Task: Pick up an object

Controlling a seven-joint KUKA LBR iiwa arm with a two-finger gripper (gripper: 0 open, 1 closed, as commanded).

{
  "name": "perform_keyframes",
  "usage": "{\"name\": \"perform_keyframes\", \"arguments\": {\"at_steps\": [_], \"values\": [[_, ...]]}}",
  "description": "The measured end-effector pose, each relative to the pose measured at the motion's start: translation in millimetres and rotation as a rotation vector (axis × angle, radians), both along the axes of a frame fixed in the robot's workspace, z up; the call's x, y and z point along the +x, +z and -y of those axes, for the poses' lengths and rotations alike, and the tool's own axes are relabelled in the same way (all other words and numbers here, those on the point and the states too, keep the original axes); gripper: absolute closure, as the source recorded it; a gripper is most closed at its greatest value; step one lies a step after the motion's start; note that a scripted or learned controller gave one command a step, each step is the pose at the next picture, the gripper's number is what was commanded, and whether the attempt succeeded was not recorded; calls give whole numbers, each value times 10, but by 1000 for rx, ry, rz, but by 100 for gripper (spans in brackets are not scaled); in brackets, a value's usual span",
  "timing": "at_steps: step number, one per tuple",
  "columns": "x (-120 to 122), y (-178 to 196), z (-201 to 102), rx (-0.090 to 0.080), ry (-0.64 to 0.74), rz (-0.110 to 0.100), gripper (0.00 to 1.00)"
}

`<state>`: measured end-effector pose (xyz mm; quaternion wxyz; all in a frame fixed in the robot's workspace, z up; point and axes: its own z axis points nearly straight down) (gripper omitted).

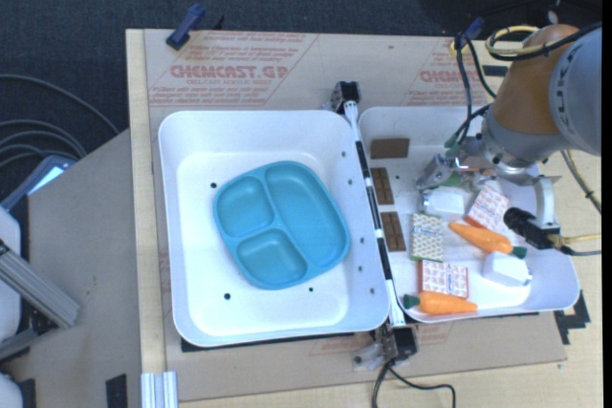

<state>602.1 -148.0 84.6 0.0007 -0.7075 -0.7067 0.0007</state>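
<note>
Gripper point(442, 175) low over right bin point(559, 287), fingers apart, nothing between them. White block point(445, 202) just below it. Orange carrot point(482, 237) lower right. Patterned packets point(427, 236) beneath. Second carrot point(447, 303) farther down. Blue divided plate point(279, 224) well left.

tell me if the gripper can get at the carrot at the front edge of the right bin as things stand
Probably yes. That carrot lies uncovered by the front wall of the right bin, with only a patterned packet beside it. The gripper sits over the same bin.
</note>
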Motion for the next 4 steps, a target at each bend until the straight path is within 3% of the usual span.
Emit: {"name": "perform_keyframes", "arguments": {"at_steps": [1, 2, 3, 4], "values": [[404, 4, -540, 0, 2, 2, 0], [566, -53, -497, 6, -6, -36, 0], [376, 2, -120, 0, 0, -1, 0], [565, -55, -500, 1, -7, -34, 0]]}}
